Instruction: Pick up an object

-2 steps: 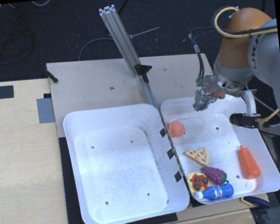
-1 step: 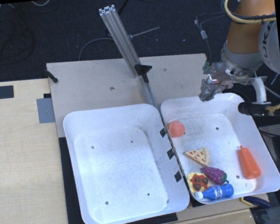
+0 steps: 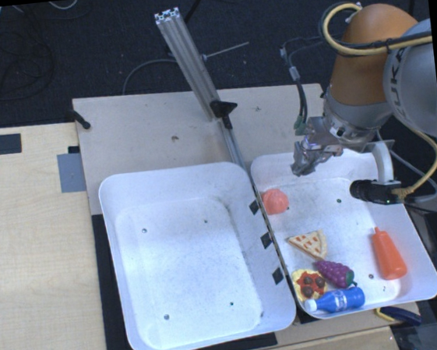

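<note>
My gripper [image 3: 305, 163] hangs over the far edge of the right bin [image 3: 338, 196], and nothing shows between its fingers. A small red-orange ball [image 3: 275, 201] lies just below and left of it, against the bin's left wall. Further toward the front sit a waffle-patterned wedge [image 3: 309, 244], a purple grape bunch [image 3: 335, 272], a yellow piece with red spots [image 3: 308, 284] and a blue bottle [image 3: 339, 301]. An orange bottle-shaped toy [image 3: 387, 253] lies near the right wall.
The left bin [image 3: 184, 252] sits beside the right one, joined by black clips [image 3: 260, 224]. A metal rail [image 3: 194, 63] slants up behind the bins. A black cylinder [image 3: 373, 190] juts over the right bin's right side.
</note>
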{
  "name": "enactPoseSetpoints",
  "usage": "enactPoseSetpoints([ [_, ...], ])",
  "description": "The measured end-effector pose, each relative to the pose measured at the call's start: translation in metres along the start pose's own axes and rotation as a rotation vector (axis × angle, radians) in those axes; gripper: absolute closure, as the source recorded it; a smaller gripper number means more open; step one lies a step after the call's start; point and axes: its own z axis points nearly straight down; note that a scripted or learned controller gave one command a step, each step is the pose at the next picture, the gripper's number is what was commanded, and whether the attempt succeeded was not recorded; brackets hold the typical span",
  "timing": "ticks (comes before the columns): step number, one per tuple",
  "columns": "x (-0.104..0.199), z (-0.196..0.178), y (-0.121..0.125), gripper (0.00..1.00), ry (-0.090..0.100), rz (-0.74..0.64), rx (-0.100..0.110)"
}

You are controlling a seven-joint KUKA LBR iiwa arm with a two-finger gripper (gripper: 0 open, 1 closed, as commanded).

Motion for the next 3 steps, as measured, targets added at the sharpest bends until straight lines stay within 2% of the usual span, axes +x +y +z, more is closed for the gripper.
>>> enactPoseSetpoints([
  [2,0.101,0.008,-0.048,1.0,0.0,-0.001,0.0],
  [3,0.137,-0.007,-0.071,1.0,0.0,0.001,-0.002],
])
